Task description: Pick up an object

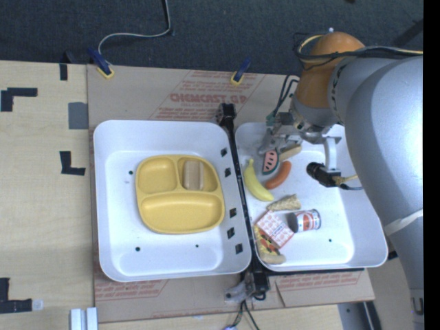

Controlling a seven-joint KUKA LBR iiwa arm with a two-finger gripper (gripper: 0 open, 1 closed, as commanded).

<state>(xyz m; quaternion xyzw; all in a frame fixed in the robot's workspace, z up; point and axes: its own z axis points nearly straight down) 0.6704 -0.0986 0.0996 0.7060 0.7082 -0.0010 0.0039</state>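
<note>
The right bin (pixel 357 243) holds several toy foods. A yellow banana (pixel 256 183) lies by the bin's left wall. To its right are a watermelon slice (pixel 271 161) and a red sausage (pixel 278 175). Lower down are a tan wedge (pixel 284 202), a small can (pixel 305 221) on its side and a red-and-white fries box (pixel 273 231). My gripper (pixel 273 145) hangs low over the bin's upper left part, just above the watermelon slice. The wrist above it hides what lies directly under it.
The left bin (pixel 117 143) carries a yellow divided plate (pixel 180 194) with a brown piece (pixel 193 176) in its upper right compartment. A black clip (pixel 226 113) sits on the divider between the bins. The grey arm (pixel 385 129) covers the right bin's right side.
</note>
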